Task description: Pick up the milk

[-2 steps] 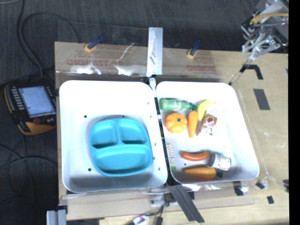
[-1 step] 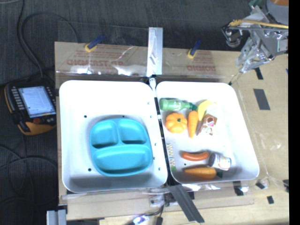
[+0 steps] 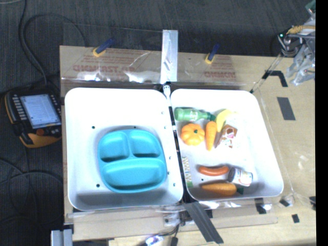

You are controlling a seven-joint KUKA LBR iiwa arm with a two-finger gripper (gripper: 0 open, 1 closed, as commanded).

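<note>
The milk is a small white carton with a red-brown picture. It lies in the right bin, in the upper middle, between an orange carrot on its left and a yellow banana just above it. My gripper hangs far off at the upper right, outside the bin and over the bench, well away from the carton. It is small and pale against the bench, with nothing visibly in it.
The right bin also holds a green bottle, a small pumpkin, a red sausage, a white bottle with a dark cap and a second carrot. A blue divided tray lies in the left bin.
</note>
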